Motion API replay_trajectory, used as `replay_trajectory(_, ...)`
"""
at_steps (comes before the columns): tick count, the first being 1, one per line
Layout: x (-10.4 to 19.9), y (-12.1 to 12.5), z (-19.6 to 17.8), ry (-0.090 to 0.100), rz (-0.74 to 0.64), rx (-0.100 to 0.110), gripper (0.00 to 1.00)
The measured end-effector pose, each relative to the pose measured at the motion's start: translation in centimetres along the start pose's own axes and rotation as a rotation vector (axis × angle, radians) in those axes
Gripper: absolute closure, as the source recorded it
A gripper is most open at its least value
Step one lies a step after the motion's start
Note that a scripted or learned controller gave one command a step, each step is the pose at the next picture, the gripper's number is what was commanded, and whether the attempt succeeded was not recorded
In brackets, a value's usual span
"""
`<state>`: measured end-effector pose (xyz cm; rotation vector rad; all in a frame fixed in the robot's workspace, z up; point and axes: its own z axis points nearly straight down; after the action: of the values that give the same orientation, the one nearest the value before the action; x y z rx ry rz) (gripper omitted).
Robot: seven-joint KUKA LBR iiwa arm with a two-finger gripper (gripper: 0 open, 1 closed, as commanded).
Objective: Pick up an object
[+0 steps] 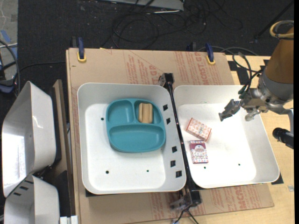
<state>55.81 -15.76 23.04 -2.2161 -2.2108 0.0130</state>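
Two small pink card boxes lie in the right bin (261, 171): one tilted box (198, 129) near the bin's left side and a second box (199, 151) just below it. A teal divided plate (135, 126) sits in the left bin (93, 171) with a tan wooden block (145, 113) in its upper right compartment. My gripper (239, 111) hovers over the upper right part of the right bin, to the right of and above the pink boxes, open, with nothing between its fingers.
A black divider strip (175, 129) runs between the two bins. The bins rest on a brown board (140, 64) with clamps at its far edge. Empty white bins (23, 125) stand off to the left. Cables lie on the dark floor beyond.
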Motion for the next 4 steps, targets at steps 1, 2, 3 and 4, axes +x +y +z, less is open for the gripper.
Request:
replay_trajectory(1, 0.1, 0.2, -0.8, -0.002, -0.003, -0.013, 0.00)
replay_trajectory(2, -0.3, -0.6, 4.8, -0.002, -0.001, -0.011, 0.00)
replay_trajectory(3, -1.0, -0.5, 10.9, -0.001, 0.000, -0.010, 0.00)
replay_trajectory(4, -1.0, -0.4, 13.6, 0.000, -0.001, -0.014, 0.00)
